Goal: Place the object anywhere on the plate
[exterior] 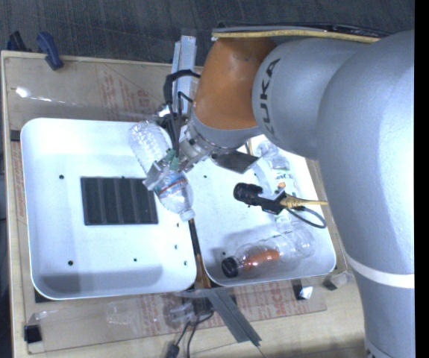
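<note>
The carry looks to be the step in hand: the gripper (pixel 171 164) hangs over the seam between the two bins with a clear plastic bottle (pixel 162 171) pinched crosswise between its fingers. The dark ribbed plate (pixel 119 201) lies low in the left bin (pixel 42 155), just left of the fingers, so next should come a short leftward shift and a lowering. The right bin (pixel 218 200) holds other clutter; the counter (pixel 87 80) is pale board over dark carpet
</note>
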`<state>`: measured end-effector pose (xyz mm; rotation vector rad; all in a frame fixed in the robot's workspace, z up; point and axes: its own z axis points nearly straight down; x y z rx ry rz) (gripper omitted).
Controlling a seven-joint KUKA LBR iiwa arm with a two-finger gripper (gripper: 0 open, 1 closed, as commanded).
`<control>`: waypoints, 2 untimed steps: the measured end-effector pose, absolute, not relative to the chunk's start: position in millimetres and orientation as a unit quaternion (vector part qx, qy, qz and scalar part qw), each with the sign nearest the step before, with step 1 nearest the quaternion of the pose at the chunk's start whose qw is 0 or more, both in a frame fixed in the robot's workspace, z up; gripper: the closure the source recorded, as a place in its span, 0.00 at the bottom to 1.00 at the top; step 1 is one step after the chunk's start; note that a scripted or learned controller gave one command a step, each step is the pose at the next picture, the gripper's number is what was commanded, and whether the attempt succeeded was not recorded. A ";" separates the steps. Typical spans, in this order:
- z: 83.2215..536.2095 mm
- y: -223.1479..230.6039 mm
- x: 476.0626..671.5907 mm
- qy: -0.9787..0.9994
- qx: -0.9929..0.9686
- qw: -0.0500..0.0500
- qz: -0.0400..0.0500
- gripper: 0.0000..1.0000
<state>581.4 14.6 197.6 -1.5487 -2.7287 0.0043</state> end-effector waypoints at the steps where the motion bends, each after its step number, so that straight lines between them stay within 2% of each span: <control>1: 197.6 14.4 581.5 -0.870 -0.494 0.002 0.001 0.00; 2: 190.9 49.2 543.7 -0.860 -0.510 0.002 0.001 0.00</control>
